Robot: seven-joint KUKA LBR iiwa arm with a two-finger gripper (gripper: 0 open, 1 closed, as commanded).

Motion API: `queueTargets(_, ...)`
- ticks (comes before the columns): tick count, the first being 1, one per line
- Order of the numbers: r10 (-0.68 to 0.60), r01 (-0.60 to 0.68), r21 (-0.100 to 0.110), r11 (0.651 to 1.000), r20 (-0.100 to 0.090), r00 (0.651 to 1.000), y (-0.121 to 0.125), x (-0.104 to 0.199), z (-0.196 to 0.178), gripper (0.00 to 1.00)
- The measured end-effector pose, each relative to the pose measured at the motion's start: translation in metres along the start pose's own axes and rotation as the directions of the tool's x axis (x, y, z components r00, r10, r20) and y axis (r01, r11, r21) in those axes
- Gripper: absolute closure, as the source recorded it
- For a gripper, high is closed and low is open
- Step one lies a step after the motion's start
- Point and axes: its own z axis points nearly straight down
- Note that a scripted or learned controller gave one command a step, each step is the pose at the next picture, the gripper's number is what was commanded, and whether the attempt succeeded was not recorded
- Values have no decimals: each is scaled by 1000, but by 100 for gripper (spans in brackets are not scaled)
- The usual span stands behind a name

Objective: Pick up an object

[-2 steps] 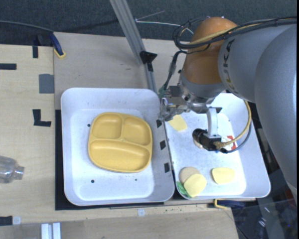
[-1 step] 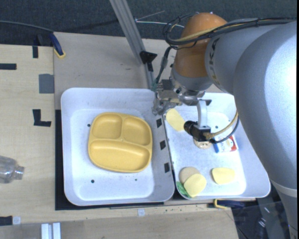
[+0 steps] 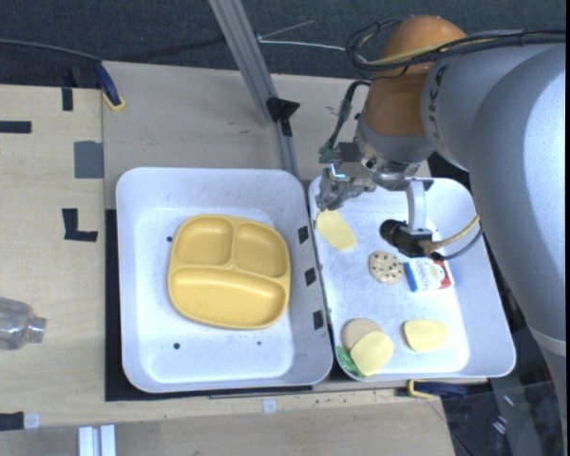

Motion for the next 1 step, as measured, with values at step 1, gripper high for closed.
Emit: queueTargets(1,-1,1,2,1000,0,1000,-19,0,0,100)
